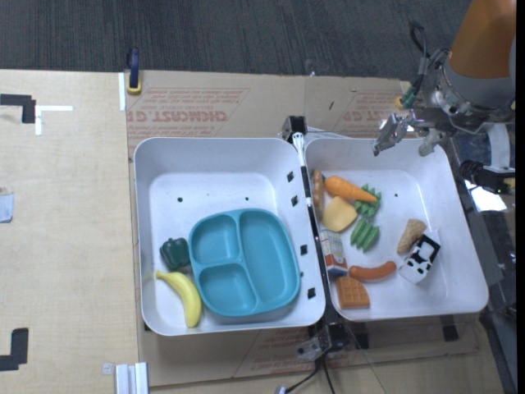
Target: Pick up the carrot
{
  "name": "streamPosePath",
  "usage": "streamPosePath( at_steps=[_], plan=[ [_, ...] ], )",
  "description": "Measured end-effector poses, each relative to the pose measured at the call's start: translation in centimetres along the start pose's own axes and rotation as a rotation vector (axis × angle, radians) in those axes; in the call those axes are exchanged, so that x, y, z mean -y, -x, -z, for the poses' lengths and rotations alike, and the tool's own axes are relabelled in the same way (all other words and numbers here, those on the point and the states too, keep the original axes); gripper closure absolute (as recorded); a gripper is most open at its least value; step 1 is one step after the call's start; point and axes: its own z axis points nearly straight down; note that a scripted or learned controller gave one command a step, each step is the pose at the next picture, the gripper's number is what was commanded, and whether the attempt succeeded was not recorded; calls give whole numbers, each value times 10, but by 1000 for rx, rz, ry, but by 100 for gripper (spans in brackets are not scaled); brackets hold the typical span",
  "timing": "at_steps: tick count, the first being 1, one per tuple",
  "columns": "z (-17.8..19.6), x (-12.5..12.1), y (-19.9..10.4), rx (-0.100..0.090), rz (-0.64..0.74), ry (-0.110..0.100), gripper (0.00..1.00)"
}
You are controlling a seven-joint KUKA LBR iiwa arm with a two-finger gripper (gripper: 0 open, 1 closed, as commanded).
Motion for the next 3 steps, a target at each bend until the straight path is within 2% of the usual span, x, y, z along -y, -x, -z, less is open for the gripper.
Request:
streamPosePath(
  at_steps=[1,2,3],
  plan=[
    [-174,-15,-18,1,87,3,0],
    [-164,-14,-16,1,82,0,100],
    [-75,-19,-89,0,-188,1,100]
  ],
)
